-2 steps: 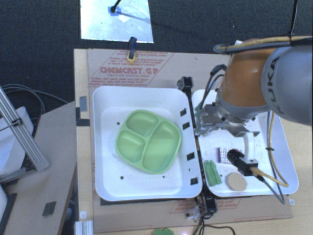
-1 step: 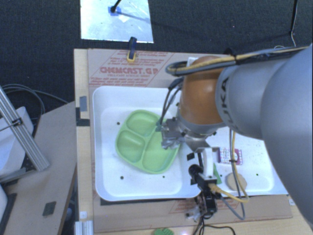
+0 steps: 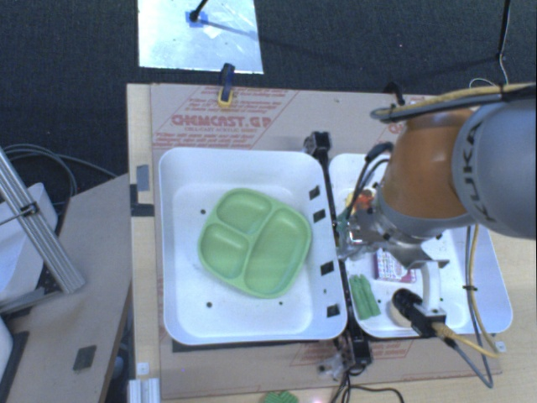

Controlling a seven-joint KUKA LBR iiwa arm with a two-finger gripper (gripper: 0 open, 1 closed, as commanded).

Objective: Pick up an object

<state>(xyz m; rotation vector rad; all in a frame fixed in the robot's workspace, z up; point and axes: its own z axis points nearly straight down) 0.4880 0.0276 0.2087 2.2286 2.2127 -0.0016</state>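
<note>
You have the grey arm with its orange band [image 3: 428,170] reaching in from three o'clock over the right white bin [image 3: 495,305]. Its gripper [image 3: 369,233] hangs low at that bin's nine o'clock side; you cannot tell how it is set. A ridged green block [image 3: 363,296] lies at six o'clock of the gripper, near a pink-printed card [image 3: 388,265]. The left white bin [image 3: 180,309] holds a pale green divided plastic plate [image 3: 254,242].
</note>
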